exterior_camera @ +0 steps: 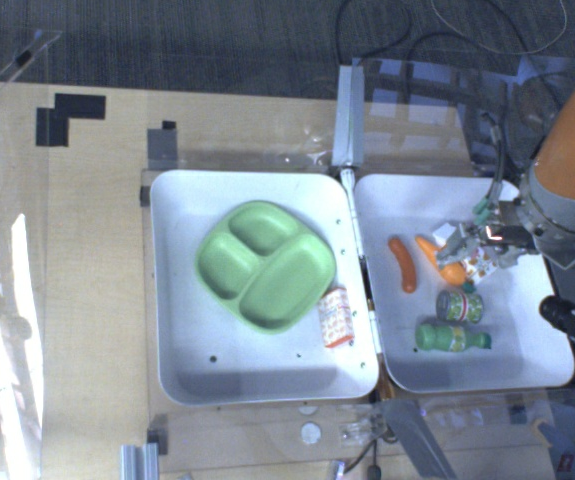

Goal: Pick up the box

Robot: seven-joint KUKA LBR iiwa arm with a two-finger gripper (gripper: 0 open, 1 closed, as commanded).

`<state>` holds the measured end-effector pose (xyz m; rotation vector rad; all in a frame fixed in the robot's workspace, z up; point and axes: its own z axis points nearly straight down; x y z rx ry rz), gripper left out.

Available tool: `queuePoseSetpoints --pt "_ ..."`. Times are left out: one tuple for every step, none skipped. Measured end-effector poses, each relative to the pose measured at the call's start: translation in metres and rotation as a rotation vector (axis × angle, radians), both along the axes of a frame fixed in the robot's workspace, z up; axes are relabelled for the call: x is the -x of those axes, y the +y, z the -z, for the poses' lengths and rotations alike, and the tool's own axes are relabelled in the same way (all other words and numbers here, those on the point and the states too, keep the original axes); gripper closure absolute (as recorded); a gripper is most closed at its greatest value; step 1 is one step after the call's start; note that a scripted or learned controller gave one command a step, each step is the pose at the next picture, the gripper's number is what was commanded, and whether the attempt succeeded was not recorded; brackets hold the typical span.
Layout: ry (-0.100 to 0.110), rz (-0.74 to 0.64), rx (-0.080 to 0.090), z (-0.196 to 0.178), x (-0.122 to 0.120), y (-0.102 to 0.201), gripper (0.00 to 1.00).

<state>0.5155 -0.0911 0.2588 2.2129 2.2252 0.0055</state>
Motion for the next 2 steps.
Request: queuePoseSetpoints --pt "0.000 -0.103 0.000 0.062 -0.072 0.014 0.00" --pt "-0.007 -0.045 0.001 0.145 -0.085 -0.006 0.00"
